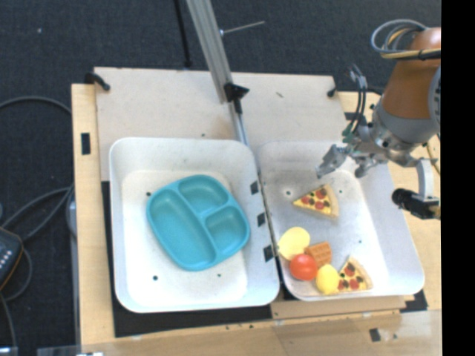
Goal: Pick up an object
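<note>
Two shallow white bins are seen side by side on the counter [148,110].

Left bin [126,162]: a teal divided plate [197,221] lies flat near the middle, three compartments visible, turned at a slant to the bin walls.

Right bin [393,251]: all the toy food is located here.
- A pizza slice [318,201] lies flat in the upper middle of the bin, apart from the rest.
- A cluster sits at the near edge: a pale yellow piece [294,241], a red tomato [302,266] just below it and touching, a small orange waffle-like piece [320,252] beside both, a yellow lemon-like piece [327,279], and a second pizza slice [355,275] against the lemon's right side.

The arm is seen entering from the right, orange band [408,87] above the grey wrist. The gripper [346,162] is positioned over the upper part of the right bin, above and just right of the upper pizza slice. The two fingers are seen spread apart, one finger [329,160] toward the bin's centre and the other toward its right wall. Nothing is seen between them; no object is gripped. Contact with the bin floor cannot be judged from this angle.

A slanted aluminium rail [210,39] is mounted at the back, ending between the bins.
</note>
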`<state>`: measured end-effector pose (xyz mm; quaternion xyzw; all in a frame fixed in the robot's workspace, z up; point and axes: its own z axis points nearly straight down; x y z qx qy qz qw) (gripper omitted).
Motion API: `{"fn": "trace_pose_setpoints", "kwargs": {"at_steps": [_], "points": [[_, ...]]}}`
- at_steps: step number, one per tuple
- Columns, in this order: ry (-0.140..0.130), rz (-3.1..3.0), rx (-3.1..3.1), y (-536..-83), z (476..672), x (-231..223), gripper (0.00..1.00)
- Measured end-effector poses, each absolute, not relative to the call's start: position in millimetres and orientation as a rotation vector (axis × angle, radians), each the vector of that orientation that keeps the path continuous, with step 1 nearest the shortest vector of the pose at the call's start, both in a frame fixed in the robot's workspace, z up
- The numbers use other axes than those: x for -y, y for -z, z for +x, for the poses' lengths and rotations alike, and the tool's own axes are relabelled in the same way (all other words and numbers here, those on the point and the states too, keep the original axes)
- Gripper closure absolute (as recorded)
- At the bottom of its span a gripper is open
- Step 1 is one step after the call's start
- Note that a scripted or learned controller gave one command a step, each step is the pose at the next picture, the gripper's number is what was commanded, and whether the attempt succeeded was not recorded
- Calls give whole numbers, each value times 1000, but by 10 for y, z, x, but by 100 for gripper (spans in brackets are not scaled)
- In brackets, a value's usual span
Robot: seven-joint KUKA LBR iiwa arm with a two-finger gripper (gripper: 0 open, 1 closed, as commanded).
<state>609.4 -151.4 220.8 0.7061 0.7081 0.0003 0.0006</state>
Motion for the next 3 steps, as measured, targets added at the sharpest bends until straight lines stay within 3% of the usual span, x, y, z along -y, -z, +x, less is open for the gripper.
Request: {"fn": "trace_pose_setpoints", "kwargs": {"at_steps": [1, 3], "points": [[-1, 2217, -2224, -2208, 6094, 1514, 0], [4, 2221, -2224, -1152, 6043, 1368, 0]]}}
